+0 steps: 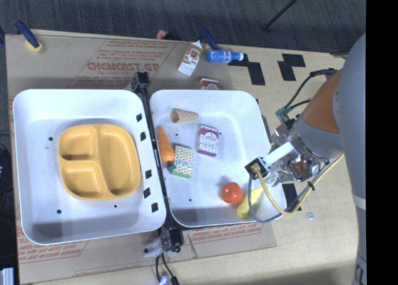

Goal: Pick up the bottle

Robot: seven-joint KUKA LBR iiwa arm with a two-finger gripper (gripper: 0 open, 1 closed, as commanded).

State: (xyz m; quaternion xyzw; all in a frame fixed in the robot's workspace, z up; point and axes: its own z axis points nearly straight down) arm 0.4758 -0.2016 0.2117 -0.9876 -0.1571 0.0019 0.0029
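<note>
Gripper [272, 181]: you've got it low over the right bin's [249, 100] near-right corner; can't tell its state, wrist & cables block it.
Near items: yellow piece [247, 206] at the near rim, orange ball [231, 193] just left of it.
Mid bin: carrot [165, 145] by the left wall, patterned packet [183, 159] beside it, pink carton [209, 140], cone [183, 115] further back.
Left bin [28, 106]: yellow divided tray [98, 160].
Bottle [222, 56]: blue, lying on the cardboard beyond the right bin, outside both bins, well apart from your gripper.
Far: small milk carton [190, 58] just left of the bottle.
</note>
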